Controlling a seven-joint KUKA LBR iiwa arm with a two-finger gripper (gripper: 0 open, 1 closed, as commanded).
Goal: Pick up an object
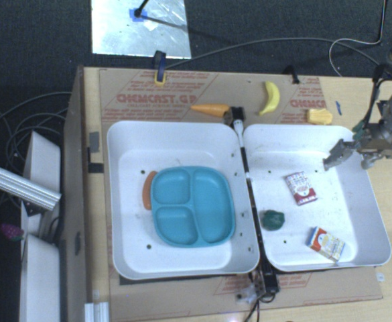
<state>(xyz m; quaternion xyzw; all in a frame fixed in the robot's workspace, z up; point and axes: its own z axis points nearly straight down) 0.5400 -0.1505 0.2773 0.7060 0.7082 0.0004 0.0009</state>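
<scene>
In the right bin (356, 200) lie a small red and white box (301, 188), a dark green lump (272, 219) and a red, white and blue carton (326, 243). My gripper (352, 158) hangs over the bin's back right part, up and to the right of the red and white box and apart from it. Its two grey fingers (335, 155) stand spread, with nothing between them. In the left bin (125, 240), a blue divided plate (192, 204) has an orange sausage (147, 189) beside its left edge.
Behind the bins, a carrot (210, 110), a banana (271, 98) and a yellow block (319, 117) rest on the cardboard sheet (149, 86). A black divider strip (247, 180) runs between the two bins. Cables trail over the dark floor at the back.
</scene>
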